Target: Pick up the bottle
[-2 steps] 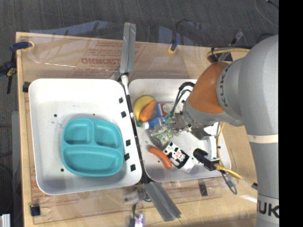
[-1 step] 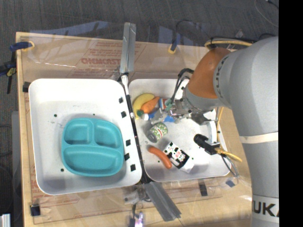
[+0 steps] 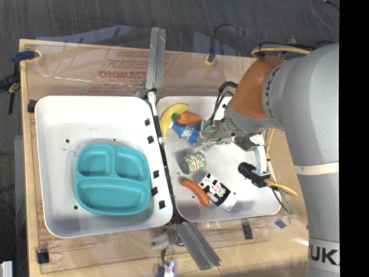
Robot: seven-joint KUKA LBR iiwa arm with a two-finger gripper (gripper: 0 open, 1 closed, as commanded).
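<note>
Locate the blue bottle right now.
The blue bottle lies in the right bin, near its far edge, beside the banana and carrot, at the gripper.

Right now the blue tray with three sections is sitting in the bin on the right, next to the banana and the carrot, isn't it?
Not quite. The camera view shows the blue tray in the left bin, by itself. The banana and the carrot lie in the right bin, beside the gripper.
</note>
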